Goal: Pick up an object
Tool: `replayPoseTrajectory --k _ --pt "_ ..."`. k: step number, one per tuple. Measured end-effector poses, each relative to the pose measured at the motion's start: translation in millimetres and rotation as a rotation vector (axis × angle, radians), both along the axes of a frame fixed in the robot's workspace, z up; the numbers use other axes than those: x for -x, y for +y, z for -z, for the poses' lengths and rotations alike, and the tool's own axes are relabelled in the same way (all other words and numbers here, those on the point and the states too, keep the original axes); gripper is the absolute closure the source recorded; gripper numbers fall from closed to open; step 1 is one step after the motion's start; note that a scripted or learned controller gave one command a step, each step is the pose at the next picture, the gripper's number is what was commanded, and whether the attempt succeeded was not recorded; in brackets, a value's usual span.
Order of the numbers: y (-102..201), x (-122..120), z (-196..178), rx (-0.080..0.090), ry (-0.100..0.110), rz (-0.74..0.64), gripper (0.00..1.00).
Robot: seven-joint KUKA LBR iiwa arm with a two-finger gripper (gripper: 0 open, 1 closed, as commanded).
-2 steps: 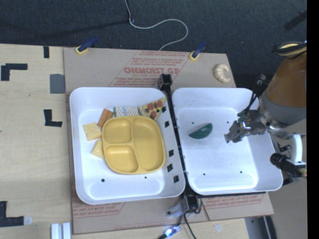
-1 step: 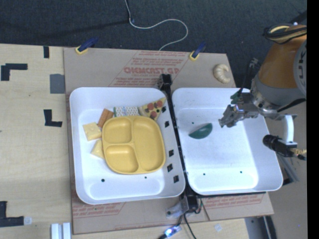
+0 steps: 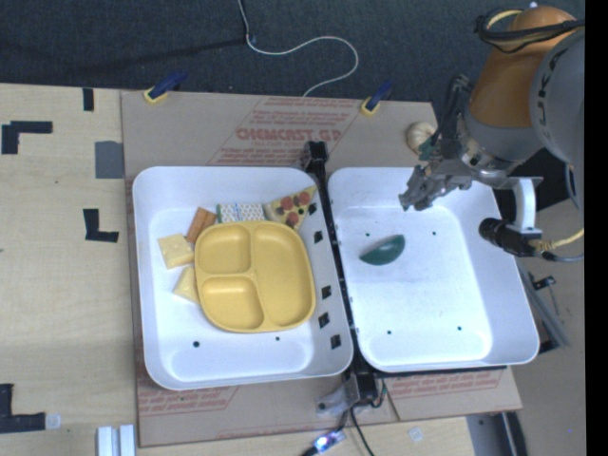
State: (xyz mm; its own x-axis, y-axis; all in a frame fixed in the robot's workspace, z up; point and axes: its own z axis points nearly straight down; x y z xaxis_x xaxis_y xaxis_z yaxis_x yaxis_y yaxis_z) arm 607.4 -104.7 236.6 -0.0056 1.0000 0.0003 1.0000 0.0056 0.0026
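Hand poised over the right bin, green piece not yet taken.

The small dark green object (image 3: 383,250) lies alone on the floor of the right bin (image 3: 494,335), below and a little to the left of the hand (image 3: 418,198), near it but not touching. I can't tell from here whether the hand is apart or together. To do this well, I'd say it should shift left over the piece, centre on it, then drop straight, since the thing looks low and flat. Farther left of the hand, the left bin (image 3: 152,255) holds a yellow divided plate (image 3: 255,275) with several small food-like pieces (image 3: 177,251) tucked along its upper and left edges.
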Motion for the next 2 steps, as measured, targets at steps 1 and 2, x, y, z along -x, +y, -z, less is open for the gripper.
replayPoseTrajectory --k 1,2 --pt "18.0 -42.5 20.1 0.001 0.002 0.002 1.00" --pt "21.2 -52.4 2.6 0.000 0.002 0.004 1.00"
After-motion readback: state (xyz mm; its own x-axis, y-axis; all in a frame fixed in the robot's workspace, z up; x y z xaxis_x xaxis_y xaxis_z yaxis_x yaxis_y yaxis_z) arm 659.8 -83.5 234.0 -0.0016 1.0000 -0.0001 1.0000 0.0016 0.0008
